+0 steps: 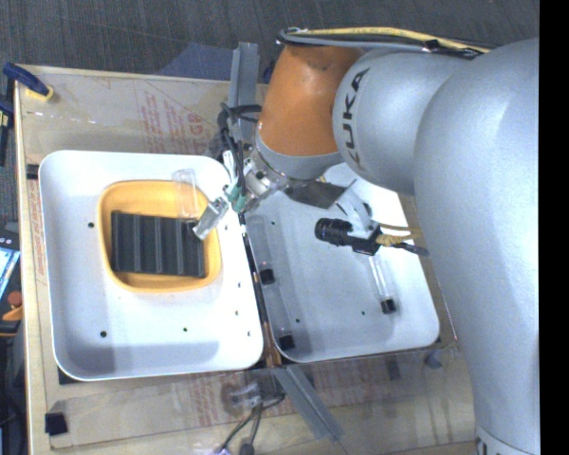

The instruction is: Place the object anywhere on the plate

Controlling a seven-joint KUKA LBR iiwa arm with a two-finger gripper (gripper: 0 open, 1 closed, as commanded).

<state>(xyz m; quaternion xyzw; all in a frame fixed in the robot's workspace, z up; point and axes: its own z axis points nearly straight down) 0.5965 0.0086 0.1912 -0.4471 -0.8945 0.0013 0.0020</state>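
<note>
A yellow-orange plate (123,197) lies in the left white bin (76,330). A black ribbed rectangular block (158,245) rests flat on the plate and covers most of its middle. My gripper (203,212) hangs over the plate's right rim, just above the block's upper right corner. A small clear piece (185,189) shows right at the gripper's tip over the plate's top right; I cannot tell whether it is held. A thin clear tube with a black end (380,283) lies in the right white bin (341,335).
The arm's orange band and grey body cover the upper part of the right bin. The two bins meet along a dark seam (258,282). A blue clamp (27,79) sits at the bench's far left corner.
</note>
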